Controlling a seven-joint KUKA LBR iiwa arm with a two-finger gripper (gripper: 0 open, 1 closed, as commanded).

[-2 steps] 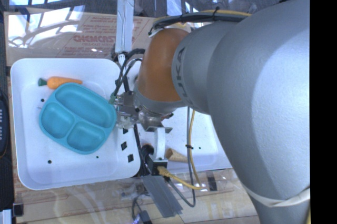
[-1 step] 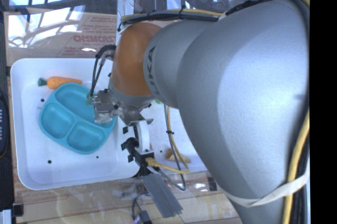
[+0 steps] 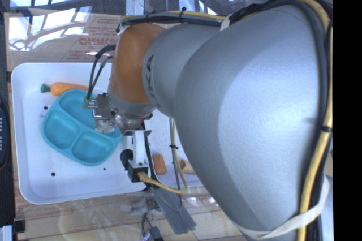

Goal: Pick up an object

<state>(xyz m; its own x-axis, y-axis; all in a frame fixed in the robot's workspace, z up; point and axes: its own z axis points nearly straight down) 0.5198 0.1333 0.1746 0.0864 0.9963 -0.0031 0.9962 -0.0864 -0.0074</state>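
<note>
Pale wooden bench (image 3: pixel 68 214) beneath a shallow white bin (image 3: pixel 25 177), with dark carpet beyond at 12 o'clock.

Nearest the lens, at 3 o'clock in the view: bulky grey arm (image 3: pixel 254 110) with yellow cable along its edge, covering most of the right half. Lower down, an orange band (image 3: pixel 133 64) above the wrist, black hoses looping off its left side.

Below that, the gripper (image 3: pixel 106 120), down over the 3 o'clock edge of a blue divided plate (image 3: pixel 76 138). Open or closed: cannot tell, tip buried in wrist hardware. Nothing visibly held.

Flat on the bin floor, plate left of centre. At the plate's 12 o'clock, just beside its rim: a carrot (image 3: pixel 68 87), lying sideways, green end toward 9 o'clock. At the plate's 4 o'clock, well apart: a small orange piece (image 3: pixel 160 164), half hidden behind cabling.

Farthest, at the bin's 12 o'clock: a brown printed sheet (image 3: pixel 85 36).
</note>
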